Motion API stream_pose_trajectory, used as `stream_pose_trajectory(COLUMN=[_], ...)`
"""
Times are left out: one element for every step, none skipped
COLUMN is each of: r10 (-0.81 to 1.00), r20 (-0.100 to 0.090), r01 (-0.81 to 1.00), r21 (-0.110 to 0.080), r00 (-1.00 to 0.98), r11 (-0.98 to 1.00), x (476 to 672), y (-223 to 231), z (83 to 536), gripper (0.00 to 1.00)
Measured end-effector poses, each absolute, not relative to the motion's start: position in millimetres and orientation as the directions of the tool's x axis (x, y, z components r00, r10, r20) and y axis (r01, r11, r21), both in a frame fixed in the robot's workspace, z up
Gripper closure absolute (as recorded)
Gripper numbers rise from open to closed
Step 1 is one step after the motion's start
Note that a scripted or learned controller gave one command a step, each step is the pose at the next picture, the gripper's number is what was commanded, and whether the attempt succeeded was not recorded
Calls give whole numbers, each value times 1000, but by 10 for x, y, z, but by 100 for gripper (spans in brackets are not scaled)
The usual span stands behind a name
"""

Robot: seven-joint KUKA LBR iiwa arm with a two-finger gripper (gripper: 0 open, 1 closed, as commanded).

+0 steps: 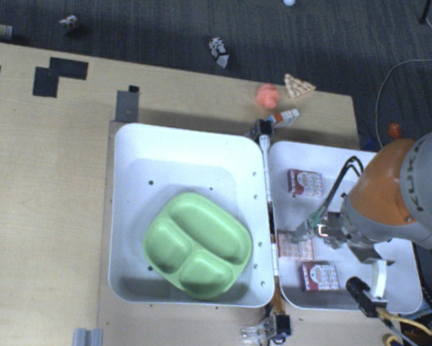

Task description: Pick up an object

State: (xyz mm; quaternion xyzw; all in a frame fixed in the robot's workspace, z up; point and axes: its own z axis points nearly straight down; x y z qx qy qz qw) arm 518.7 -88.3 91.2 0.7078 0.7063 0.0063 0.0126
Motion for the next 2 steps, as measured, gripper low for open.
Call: stream_pose_trajectory(r10=[1000,1000], r20=[-2,0], r01=[1000,1000], r21=[30,25], r00=[-3,-3], r11=[3,3], x=[5212,5199], y=[-855,-846], z=[1036,1020], gripper=[100,0])
